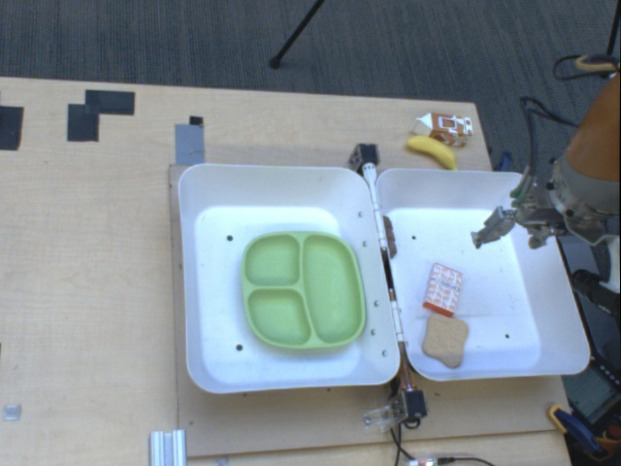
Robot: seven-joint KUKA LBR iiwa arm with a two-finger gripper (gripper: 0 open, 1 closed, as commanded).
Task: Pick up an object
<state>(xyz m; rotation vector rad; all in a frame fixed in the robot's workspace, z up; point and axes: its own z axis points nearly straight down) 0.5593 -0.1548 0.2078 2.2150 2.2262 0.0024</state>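
The right bin [543,352] holds a small red-and-white patterned packet [443,289] and, just below it, a tan slice of bread [445,340]. My gripper [508,240] hangs over the bin's upper right part, up and to the right of the packet and apart from it. It is open, its two fingers spread with nothing between them. One fingertip [482,238] points left toward the bin's middle.
A green three-part plate [303,289] lies in the left bin [209,260]. On the bench behind the right bin lie a yellow banana [432,150] and a small carton [448,124]. A ridge with clips [381,250] divides the two bins.
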